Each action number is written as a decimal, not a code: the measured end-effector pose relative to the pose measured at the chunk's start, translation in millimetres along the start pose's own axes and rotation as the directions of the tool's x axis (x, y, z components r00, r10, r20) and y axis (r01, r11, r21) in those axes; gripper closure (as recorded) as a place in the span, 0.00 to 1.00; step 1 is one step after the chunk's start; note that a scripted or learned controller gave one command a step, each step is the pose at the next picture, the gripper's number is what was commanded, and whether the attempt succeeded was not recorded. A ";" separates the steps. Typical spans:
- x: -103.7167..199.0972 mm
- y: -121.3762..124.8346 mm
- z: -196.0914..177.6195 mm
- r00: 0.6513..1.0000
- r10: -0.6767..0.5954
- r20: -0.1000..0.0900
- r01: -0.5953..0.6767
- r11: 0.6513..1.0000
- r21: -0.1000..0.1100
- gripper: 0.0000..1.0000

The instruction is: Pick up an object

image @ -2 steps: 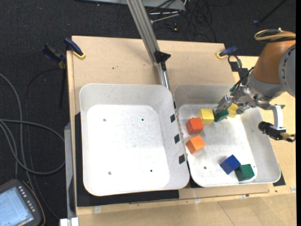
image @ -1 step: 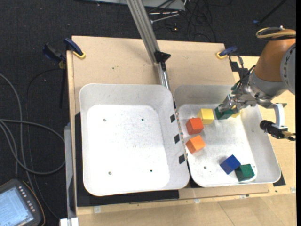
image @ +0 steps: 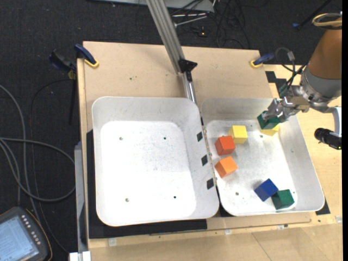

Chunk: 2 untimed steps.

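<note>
From above and at a slant, the camera view shows a tan worktop [image: 141, 75] carrying two shallow white bins side by side: the left bin [image: 109, 162] and the right bin [image: 304, 167]. The grey arm [image: 325, 64] with its orange band comes in from the right, and its tool [image: 270, 118] sits low over the far right part of the right bin. A green block [image: 266, 122] lies right at the tip of the tool, with a yellow block [image: 271, 129] touching it just underneath on the near side. The tip is too small and too crowded to make out, so whether the tool is gripping the green block, or is open or closed at all, cannot be told. Left of the tool, near but apart from it, a second yellow cube [image: 238, 134] stands in the bin, and a red-orange cube [image: 225, 144] sits just beside it on its near left. An orange cube [image: 226, 166] lies a little nearer the camera, close to the bin's left wall. Well apart from the tool, at the near right corner, a blue cube [image: 266, 190] and a dark green cube [image: 283, 199] sit touching each other. No brand, label or writing is readable on the blocks, the bins or the arm.
</note>
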<state>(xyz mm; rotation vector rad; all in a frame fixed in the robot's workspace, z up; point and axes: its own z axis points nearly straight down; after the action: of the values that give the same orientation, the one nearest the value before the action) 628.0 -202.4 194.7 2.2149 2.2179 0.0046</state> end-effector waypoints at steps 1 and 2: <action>-4.7 -1.0 -63.2 1.000 0.000 0.001 0.000 1.000 -0.001 1.00; -4.7 -0.1 -79.4 1.000 0.000 -0.001 0.000 1.000 0.004 1.00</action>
<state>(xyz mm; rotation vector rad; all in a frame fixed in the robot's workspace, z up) 627.4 -206.8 274.1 2.2169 2.2209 0.0018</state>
